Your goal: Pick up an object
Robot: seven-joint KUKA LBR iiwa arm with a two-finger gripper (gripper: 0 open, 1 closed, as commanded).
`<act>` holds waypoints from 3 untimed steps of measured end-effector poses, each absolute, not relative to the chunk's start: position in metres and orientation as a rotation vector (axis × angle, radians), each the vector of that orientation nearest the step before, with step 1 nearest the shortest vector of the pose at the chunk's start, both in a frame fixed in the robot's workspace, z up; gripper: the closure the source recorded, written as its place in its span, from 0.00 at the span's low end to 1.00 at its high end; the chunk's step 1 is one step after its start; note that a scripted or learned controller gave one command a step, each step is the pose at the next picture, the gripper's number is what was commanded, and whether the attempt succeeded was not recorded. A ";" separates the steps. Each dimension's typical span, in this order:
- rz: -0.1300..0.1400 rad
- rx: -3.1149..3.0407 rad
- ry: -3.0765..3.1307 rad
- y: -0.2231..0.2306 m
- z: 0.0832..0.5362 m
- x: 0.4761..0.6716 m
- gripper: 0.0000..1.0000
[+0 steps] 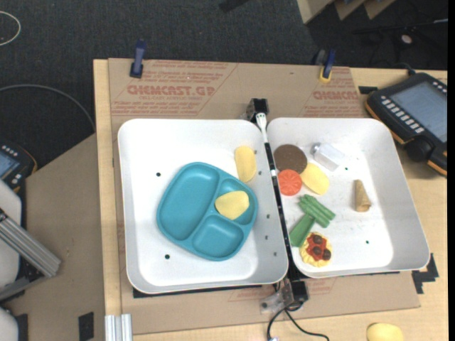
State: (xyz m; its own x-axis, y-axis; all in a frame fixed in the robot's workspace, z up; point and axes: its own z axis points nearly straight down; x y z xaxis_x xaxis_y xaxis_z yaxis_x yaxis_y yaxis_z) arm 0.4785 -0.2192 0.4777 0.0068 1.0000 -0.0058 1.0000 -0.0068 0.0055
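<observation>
Two white bins lie side by side on the desk, their inner rims touching. In the left bin [135, 190] lies a teal divided plate [186, 212], its long axis running from upper left to lower right. A pale yellow toy piece [232, 204] sits in the plate's upper right compartment. A longer yellow piece [245, 163] lies just beyond the plate's upper right rim, its long axis nearly up and down the view.

The right bin [384, 226] holds a cluster of small toy foods along its left side:
- A brown disc [290, 158] lies flat, with a red-orange disc [289, 182] just below it.
- A yellow lump [316, 180] sits beside the red-orange disc, and a small clear block [326, 155] lies above the lump.
- Two green sticks cross near each other: one [316, 210] slants down to the right, the other [301, 229] slants down to the left.
- A yellow pizza-like piece with red dots [316, 249] lies below the sticks.
- A tan cone-shaped piece [362, 195] lies apart to the right, its long axis nearly upright in the view.

The bins rest on a printed cardboard sheet [213, 91], with two blue clamps [137, 59] [327, 64] at its far edge. A control pendant [416, 112] lies on the desk to the right. The floor [106, 13] beyond is dark carpet.
</observation>
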 end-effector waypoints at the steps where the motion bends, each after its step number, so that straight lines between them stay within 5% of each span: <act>1: -0.006 2.228 2.228 -0.206 0.372 0.479 1.00; 3: -0.002 2.224 2.224 -0.223 0.330 0.487 1.00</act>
State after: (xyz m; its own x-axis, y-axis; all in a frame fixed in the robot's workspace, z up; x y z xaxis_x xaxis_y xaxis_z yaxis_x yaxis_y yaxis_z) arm 0.4873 -0.2235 0.3305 0.0001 1.0000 0.0013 1.0000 -0.0001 -0.0032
